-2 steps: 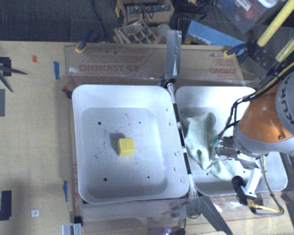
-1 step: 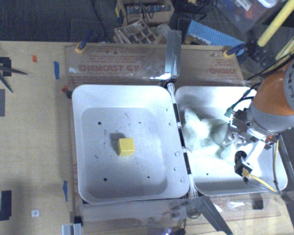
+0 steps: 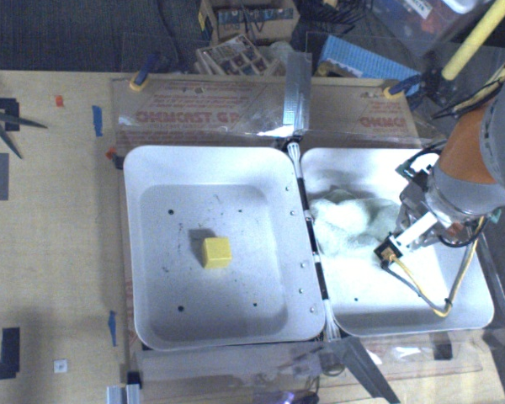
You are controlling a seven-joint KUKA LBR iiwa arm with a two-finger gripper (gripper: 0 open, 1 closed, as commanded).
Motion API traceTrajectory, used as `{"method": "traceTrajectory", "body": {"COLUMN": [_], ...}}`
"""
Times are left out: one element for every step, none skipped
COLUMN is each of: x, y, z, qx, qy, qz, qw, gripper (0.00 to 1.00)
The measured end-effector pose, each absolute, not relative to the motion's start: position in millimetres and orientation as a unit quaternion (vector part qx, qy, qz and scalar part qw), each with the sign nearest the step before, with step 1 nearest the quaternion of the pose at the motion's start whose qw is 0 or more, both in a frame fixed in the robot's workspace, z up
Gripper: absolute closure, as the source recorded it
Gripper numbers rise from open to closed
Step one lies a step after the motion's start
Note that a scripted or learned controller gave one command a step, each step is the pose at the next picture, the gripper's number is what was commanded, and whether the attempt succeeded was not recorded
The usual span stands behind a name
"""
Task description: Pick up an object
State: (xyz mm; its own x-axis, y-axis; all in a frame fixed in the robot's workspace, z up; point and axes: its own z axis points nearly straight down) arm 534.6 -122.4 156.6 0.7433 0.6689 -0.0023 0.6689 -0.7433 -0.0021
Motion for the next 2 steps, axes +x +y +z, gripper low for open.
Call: {"method": "traceTrajectory", "body": {"x": [511.7, 509.5], "y": [-103, -64], "z": [175, 184], "qx": [-0.992, -0.987], "qy": [-0.127, -0.16], "qz": [0.0019, 0.0019], "qw": [0.001, 0.001], "gripper": [1.0, 1.0]}}
